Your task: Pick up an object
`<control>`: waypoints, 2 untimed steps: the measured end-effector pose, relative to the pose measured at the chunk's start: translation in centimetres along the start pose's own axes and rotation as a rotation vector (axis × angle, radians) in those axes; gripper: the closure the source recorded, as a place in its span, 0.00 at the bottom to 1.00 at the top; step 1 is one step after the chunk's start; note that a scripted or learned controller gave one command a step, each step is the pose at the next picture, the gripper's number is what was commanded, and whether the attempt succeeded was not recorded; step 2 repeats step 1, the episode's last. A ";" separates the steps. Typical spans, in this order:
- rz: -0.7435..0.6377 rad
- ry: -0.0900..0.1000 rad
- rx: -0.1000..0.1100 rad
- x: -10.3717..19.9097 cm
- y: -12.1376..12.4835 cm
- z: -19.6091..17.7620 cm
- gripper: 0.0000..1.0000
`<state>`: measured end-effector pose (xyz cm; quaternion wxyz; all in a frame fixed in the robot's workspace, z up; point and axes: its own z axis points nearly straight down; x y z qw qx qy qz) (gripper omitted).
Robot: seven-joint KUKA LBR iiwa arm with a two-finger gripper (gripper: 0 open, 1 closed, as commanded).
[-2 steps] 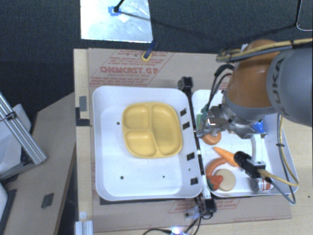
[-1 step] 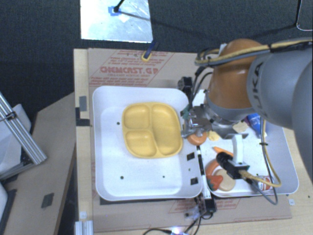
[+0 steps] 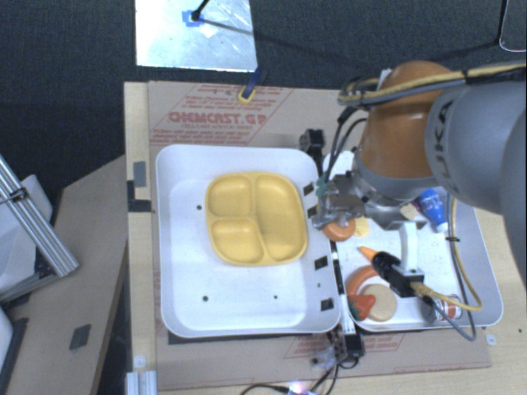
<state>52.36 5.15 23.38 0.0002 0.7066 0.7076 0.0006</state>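
Observation:
My gripper (image 3: 339, 213) hangs low over the left part of the right bin (image 3: 486, 299), under the grey and orange wrist. Right below it lies an orange round object (image 3: 338, 230), touching or nearly touching the gripper's tip. Further toward the front of this bin lie an orange carrot-like piece (image 3: 367, 254), a tan and orange round item (image 3: 375, 299) and a small red piece (image 3: 358, 307). A blue object (image 3: 433, 206) peeks out beside the arm on the right. The arm hides much of the right bin.
The left bin (image 3: 185, 303) holds a yellow three-compartment plate (image 3: 251, 218) near its middle. Black clips (image 3: 325, 263) line the divider between the bins. Cables (image 3: 461, 290) trail across the right bin. A silver sheet (image 3: 196, 21) lies beyond the bench.

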 end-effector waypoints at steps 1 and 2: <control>-0.001 -0.001 0.000 0.1 0.7 0.8 1.00; -0.001 -0.001 0.000 0.1 0.7 0.8 1.00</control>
